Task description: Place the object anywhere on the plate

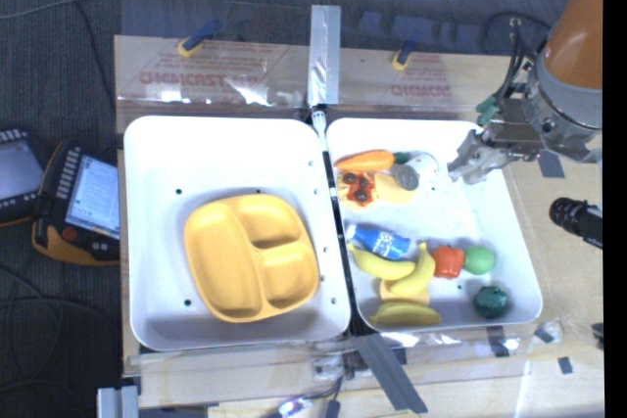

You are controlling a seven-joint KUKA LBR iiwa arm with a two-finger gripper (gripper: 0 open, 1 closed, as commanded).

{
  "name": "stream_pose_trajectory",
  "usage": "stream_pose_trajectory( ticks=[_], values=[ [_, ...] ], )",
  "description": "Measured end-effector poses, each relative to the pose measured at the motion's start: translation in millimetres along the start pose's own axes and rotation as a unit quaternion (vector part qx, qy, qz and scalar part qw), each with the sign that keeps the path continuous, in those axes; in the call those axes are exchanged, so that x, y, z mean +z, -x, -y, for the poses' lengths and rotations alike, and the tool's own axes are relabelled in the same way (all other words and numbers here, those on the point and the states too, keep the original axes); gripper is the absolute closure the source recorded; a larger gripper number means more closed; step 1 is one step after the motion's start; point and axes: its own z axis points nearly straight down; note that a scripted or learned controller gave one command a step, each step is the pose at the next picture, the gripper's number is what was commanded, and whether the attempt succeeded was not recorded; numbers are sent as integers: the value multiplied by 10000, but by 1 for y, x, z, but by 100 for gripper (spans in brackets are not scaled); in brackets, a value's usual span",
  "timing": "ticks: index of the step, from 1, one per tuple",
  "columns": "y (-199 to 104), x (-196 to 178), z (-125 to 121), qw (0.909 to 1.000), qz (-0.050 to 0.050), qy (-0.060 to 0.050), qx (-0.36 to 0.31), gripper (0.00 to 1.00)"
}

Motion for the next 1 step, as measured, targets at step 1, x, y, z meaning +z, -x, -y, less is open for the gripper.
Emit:
stream_pose_trajectory(
  ticks=[1],
  values=[
    [6, 95, 18, 9788, -7, -3, -2047, 100]
  ],
)
